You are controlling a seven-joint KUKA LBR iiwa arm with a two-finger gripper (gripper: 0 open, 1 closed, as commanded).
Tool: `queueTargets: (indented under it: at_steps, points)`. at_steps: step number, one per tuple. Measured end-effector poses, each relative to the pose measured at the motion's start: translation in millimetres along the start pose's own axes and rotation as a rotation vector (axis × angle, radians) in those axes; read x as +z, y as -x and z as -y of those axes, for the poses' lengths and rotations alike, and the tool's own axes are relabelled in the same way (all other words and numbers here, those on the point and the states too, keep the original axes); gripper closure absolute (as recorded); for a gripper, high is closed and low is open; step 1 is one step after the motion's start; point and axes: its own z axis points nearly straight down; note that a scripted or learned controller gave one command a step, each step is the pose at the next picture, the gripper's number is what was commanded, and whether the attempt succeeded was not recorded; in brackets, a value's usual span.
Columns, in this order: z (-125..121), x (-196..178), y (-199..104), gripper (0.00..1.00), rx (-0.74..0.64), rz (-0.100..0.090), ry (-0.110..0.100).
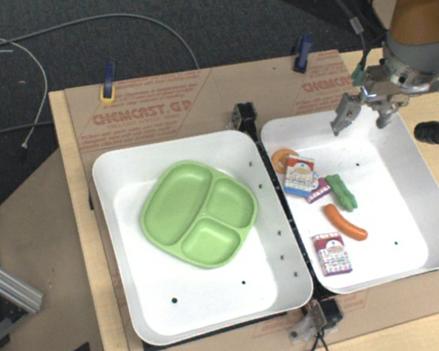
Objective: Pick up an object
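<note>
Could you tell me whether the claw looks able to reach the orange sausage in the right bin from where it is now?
Probably yes. The claw hangs open above the right bin's far edge, and the orange sausage lies exposed with nothing over it.

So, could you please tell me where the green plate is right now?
The green plate lies in the left bin, roughly at its middle, across the divider from the small toys in the right bin.
</note>
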Motion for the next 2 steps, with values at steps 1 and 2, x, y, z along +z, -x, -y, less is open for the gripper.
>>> queueTargets:
  at_steps: [1,2]
  points:
    - [-2,-5,0,0.00,-0.002,0.002,0.010]
    - [-7,37,-7,0.00,-0.002,0.000,0.008]
